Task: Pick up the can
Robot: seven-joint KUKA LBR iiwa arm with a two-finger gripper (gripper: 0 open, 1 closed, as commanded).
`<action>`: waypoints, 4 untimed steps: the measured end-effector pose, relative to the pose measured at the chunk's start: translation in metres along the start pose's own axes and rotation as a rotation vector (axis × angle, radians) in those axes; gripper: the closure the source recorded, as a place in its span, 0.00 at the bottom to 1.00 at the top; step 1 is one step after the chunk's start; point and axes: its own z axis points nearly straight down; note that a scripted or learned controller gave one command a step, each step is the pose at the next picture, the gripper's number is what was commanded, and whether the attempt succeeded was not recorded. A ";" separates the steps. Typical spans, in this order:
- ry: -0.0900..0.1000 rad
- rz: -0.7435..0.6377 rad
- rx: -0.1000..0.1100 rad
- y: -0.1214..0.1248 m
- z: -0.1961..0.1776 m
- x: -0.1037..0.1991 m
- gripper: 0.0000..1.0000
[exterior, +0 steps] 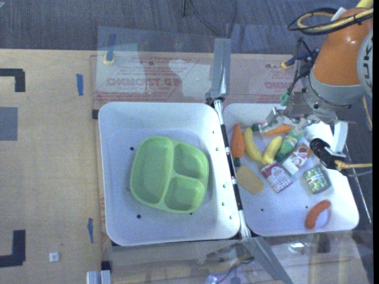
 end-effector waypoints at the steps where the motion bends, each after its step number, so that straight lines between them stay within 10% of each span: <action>1: -0.001 -0.074 -0.001 -0.016 0.043 -0.105 0.00; 2: 0.006 -0.061 -0.007 -0.068 0.118 -0.116 0.00; 3: 0.002 -0.055 -0.007 -0.069 0.110 -0.119 1.00; 4: -0.005 -0.188 -0.013 -0.111 0.123 -0.100 1.00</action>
